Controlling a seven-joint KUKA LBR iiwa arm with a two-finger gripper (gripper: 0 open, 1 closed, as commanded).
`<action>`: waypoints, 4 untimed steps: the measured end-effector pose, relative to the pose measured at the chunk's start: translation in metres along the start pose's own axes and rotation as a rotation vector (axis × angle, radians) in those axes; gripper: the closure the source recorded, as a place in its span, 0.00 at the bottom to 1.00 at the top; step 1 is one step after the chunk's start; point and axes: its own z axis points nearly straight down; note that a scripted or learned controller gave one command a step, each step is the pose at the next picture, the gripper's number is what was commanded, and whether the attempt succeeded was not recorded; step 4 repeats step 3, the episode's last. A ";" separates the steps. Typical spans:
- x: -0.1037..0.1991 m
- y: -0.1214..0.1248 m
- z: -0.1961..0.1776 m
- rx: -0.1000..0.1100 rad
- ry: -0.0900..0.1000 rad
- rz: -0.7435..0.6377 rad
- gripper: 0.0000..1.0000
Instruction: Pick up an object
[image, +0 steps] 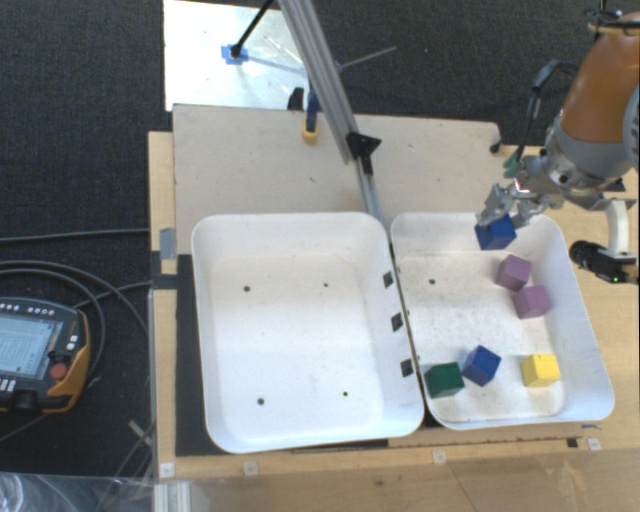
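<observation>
Gripper (506, 205) clamped on blue cube (495, 233), cube hanging between fingers above far edge of right bin (585, 330), near its back rim. Arm's orange band (600, 90) above, reaching in from right. Below cube in same bin: two purple cubes (514, 271) (532, 301) close together, one just behind other. Near front wall: green cube (444, 379) touching second blue cube (481, 364), yellow cube (540, 370) apart to right. Left bin (215, 300) alongside. Teach pendant (35, 355) at far left.
</observation>
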 end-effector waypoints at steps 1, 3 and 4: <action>0.089 -0.059 0.007 0.015 0.005 -0.001 1.00; 0.193 -0.058 0.067 0.008 0.003 0.000 1.00; 0.193 -0.058 0.067 0.008 0.003 0.000 1.00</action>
